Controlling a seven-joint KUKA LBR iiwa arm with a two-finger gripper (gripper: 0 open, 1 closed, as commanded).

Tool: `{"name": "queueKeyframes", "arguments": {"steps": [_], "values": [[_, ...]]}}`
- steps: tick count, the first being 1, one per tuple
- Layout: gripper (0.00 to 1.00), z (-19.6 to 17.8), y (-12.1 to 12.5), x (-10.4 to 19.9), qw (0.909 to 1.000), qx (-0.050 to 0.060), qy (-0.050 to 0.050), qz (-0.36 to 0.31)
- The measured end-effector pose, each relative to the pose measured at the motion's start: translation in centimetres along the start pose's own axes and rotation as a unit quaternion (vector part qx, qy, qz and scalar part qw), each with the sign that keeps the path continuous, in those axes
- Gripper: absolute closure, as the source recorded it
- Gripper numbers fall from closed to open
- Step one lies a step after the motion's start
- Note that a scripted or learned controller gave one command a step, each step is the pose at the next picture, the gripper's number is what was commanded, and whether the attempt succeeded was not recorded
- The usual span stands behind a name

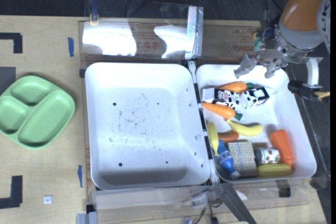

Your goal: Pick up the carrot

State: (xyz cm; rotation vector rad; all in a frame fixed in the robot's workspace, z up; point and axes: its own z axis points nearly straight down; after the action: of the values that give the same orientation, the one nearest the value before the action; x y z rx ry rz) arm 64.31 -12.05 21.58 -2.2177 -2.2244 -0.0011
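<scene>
The end effector (261,63) hangs over the far edge of the right bin (300,113), its two fingers spread apart with nothing between them. The carrot (219,109) lies lower in the view and to the left of it, near the bin's left wall, just beside the wall it shares with the left bin (139,120). Its long axis runs at a slant, with the thick end up-left by the wall and the tip pointing down-right toward a banana (247,129).

A second orange, carrot-like piece (232,87) lies closer to the end effector, just below and left of the fingers, resting against a black-and-white cow-patterned toy (242,97). I cannot tell for certain which of the two the task means; both sit to the left of the end effector and nearer the camera.

Judging from this, the coming move calls for travel leftward and down into the bin, with the fingers turned to close across the slanted body, not along it. The crowding by the wall and the neighbouring toys leaves little room for the fingers.
</scene>
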Motion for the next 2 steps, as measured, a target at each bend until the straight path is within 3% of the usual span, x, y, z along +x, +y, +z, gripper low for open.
{"name": "queueKeyframes", "arguments": {"steps": [1, 2], "values": [[0.00, 3.5, -2.7, -1.5, 0.9996, 0.000, 0.000, -0.030], [0.00, 8.4, -6.5, 1.3, 0.9937, 0.000, 0.000, -0.112]]}}
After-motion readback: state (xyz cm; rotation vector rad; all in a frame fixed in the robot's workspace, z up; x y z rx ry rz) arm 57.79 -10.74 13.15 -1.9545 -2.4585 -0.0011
